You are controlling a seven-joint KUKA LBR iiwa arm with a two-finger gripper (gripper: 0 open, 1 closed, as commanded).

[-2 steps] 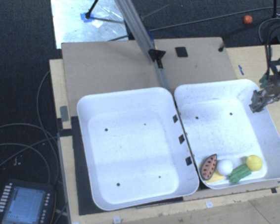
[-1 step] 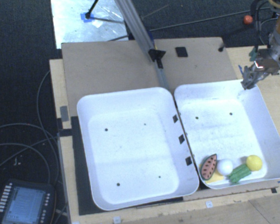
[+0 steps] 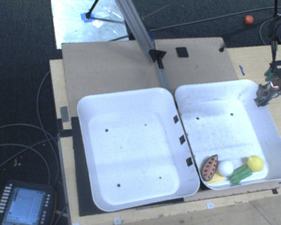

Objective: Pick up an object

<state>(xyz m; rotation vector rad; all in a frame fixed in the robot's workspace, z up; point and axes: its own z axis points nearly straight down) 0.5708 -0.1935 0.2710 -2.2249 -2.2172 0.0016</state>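
Gripper (image 3: 262, 97) at frame right edge, over right bin (image 3: 229, 105) rim; grip state can't tell. Toys clustered lower right: watermelon slice (image 3: 209, 167), white ball (image 3: 226, 167).

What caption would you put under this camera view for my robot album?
The gripper hangs over the right bin's far edge, away from the watermelon slice, white ball, green toy and lemon.

Dark carpet floor (image 3: 8, 43) with cables (image 3: 14, 147), tan bench (image 3: 125, 61), bright reflective patch (image 3: 80, 16) at top, pendant (image 3: 23, 205) at lower left.
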